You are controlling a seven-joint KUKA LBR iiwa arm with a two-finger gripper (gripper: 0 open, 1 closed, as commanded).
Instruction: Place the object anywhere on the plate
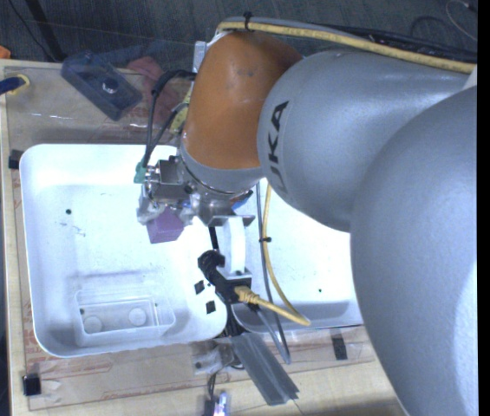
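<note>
The gripper (165, 208) hangs over the left bin (45, 189), near that bin's right side. Just under its metal body sits a purple block (166, 224), pale violet and matte, with flat faces and blunt corners. The block looks short and boxy, wider at the top than at its lower left corner, which points down and left toward the bin floor. Its long axis cannot be told, since the gripper covers its upper part. The block seems to sit between the fingers, so the gripper looks closed on it, though the fingertips themselves are hidden.

Above the gripper rises the orange band (231, 102), then the grey arm (383, 198), which covers much of the right bin (314, 267). A clear tray (123, 312) lies at the left bin's near edge.
</note>
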